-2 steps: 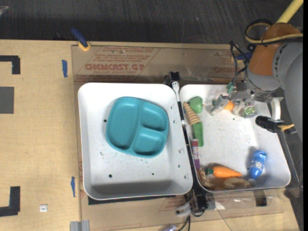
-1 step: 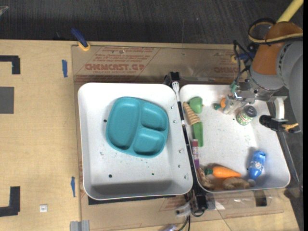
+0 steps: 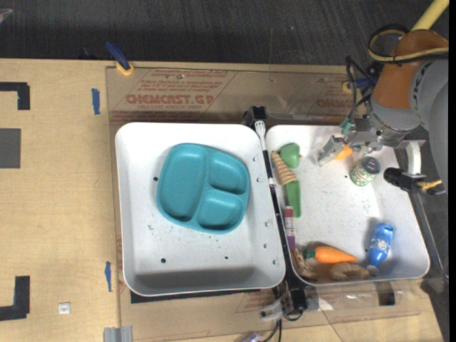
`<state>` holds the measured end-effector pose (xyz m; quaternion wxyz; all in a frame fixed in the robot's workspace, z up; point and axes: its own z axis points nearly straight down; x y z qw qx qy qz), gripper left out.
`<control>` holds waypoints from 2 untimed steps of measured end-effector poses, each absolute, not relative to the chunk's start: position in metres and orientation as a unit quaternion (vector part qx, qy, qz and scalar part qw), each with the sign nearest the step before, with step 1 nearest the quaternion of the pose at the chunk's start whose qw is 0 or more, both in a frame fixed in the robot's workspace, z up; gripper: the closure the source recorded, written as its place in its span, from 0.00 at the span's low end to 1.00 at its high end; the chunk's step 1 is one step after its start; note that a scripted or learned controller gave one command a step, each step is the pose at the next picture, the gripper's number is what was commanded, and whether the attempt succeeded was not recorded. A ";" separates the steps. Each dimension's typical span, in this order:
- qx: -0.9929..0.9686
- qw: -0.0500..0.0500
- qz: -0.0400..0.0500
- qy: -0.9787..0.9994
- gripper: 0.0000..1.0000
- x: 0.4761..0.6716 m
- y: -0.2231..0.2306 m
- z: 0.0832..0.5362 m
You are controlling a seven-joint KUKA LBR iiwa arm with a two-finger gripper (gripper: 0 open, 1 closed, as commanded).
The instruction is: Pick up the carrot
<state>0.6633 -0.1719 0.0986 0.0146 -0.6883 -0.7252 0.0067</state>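
The carrot (image 3: pixel 333 255) is orange and lies on its side along the front wall of the right bin (image 3: pixel 399 212), resting among some brown items. My gripper (image 3: pixel 335 148) hovers over the back part of that same bin, well behind the carrot and slightly to its right. A small orange patch shows right beside the gripper, and I cannot make out what it is. The grey arm with its orange band reaches in from the upper right.
A teal divided plate (image 3: pixel 203 186) lies in the left bin (image 3: pixel 142 248). The right bin also holds a green toy (image 3: pixel 290 154), a tan ridged piece (image 3: pixel 283 168), a green stick (image 3: pixel 294 197), a small can (image 3: pixel 364 172) and a blue bottle (image 3: pixel 380 241).
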 end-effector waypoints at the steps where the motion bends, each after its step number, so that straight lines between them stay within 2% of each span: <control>1: -0.717 0.018 -0.003 -0.697 0.00 0.668 -0.208 0.089; 2: -0.718 0.009 0.006 -0.696 1.00 0.665 -0.219 0.096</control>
